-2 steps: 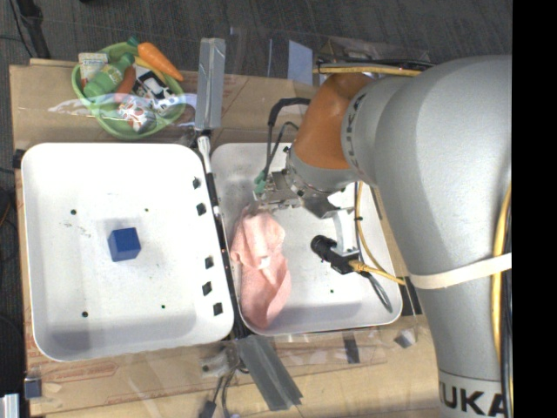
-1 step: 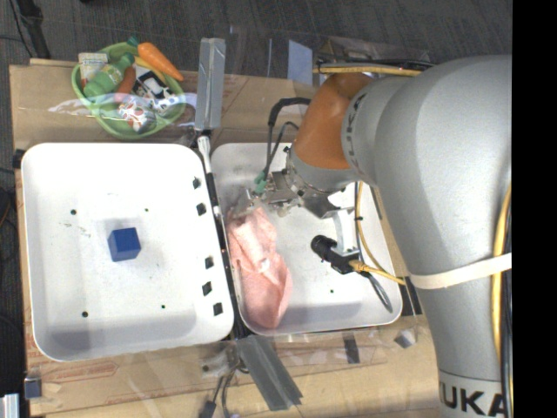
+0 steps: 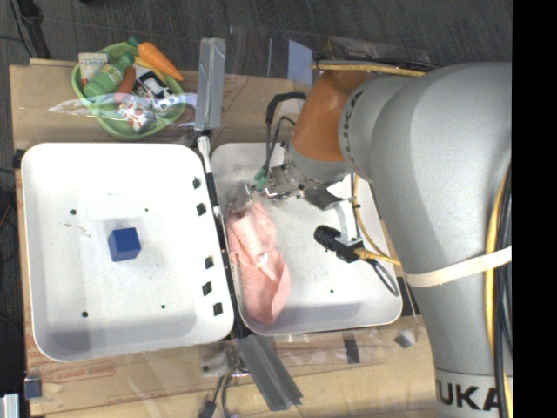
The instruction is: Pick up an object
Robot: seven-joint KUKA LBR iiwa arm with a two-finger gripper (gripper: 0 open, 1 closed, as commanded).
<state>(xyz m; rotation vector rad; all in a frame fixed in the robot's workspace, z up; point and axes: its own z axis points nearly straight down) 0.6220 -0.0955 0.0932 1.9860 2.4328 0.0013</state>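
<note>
A pink cloth (image 3: pixel 257 259) lies crumpled along the left side of the right bin (image 3: pixel 370 307). My gripper (image 3: pixel 263 187) hangs low at the cloth's upper end, near the bin's back left corner, under the orange wrist band. A blue cube (image 3: pixel 124 244) sits alone in the left bin (image 3: pixel 52 320), far from the gripper. The grey arm covers the right bin's right side.
A green bowl (image 3: pixel 130 90) full of toy food, with an orange carrot (image 3: pixel 158 59), stands behind the left bin. Black clips line the divider between the two bins. Cardboard borders the bench's front edge.
</note>
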